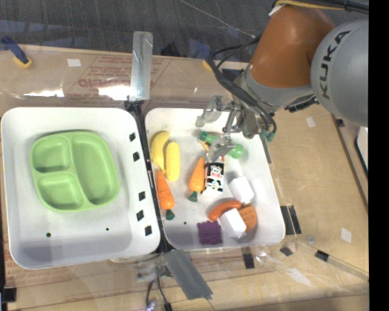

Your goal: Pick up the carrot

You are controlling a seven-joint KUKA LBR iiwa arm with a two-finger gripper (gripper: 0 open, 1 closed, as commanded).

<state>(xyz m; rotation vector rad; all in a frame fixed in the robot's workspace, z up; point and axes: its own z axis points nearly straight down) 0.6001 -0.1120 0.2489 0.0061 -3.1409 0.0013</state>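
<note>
- Two carrots sit in the right bin (181, 241). One carrot (197, 175) lies mid-bin, orange body slanted, green stub toward the lower left. A second carrot (163, 190) lies along the left wall, just below the banana (159, 149) and corn (172, 160).
- I judge both are light, rigid toy food with smooth, tapered bodies, likely slippery. I'd grasp across the thick middle; the narrow end would squirt out.
- Mid-bin carrot looks the easier target: open space on its left, though the small black-and-white carton (214, 177) sits just beside it on the right.
- Wall-side carrot leaves little room for a finger on its left.
- Gripper (222, 149) hangs over the upper part of the bin, just above-right of the mid-bin carrot. Its state: I cannot tell; metalwork and cables blur together there.
- Green items under the gripper (236, 151) are partly covered; I can't identify them.
- The left bin (71, 241) holds a green divided tray (74, 170).
</note>
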